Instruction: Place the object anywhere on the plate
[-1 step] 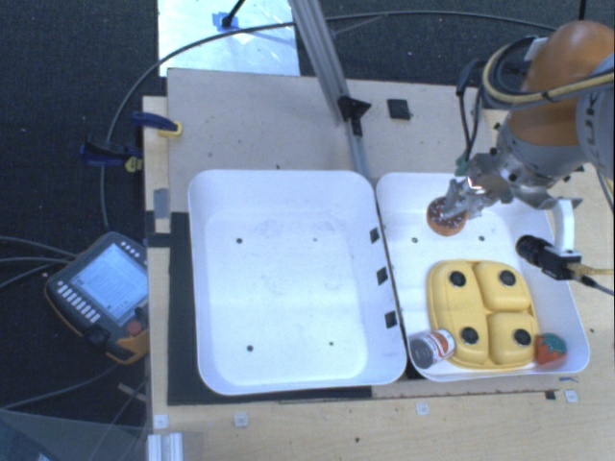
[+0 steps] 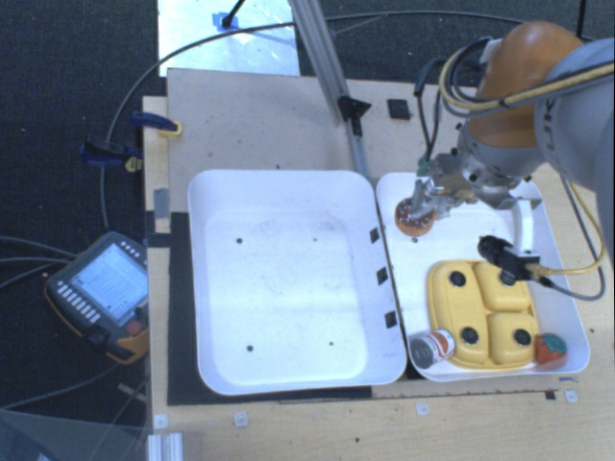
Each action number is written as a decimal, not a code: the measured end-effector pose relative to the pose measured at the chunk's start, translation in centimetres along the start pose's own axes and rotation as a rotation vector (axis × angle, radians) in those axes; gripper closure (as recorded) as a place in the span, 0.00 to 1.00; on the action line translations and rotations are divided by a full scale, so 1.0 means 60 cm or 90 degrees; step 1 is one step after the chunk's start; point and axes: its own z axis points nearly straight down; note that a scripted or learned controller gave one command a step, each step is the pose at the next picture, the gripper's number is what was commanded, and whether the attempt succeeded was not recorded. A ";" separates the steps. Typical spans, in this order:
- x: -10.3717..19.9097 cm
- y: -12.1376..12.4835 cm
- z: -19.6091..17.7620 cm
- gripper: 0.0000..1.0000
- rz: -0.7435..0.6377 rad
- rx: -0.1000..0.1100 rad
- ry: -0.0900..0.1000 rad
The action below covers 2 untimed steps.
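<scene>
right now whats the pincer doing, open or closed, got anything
Pincer: low over the right bin, at a brown round object; whether it is gripping it cannot be told.

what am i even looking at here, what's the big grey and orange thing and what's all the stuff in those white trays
You are looking down, at a slant, from one fixed camera above a workbench. The big grey and orange thing is a robot arm reaching in from the right. At its tip is a small two-finger gripper.

Two shallow white bins sit side by side. The left bin is the larger. In the right bin lies a yellow sectioned plate with small dark dots on it, a small can on its side by the plate's near-left corner, and a red-orange object at its near-right corner.

Just below the gripper is a small brown round object; whether it is actually gripped is hard to tell. A handheld controller lies off to the left.
</scene>
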 end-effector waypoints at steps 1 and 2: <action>0.097 0.030 0.003 1.00 -0.001 -0.002 0.000; 0.171 0.045 0.005 1.00 0.000 -0.001 0.000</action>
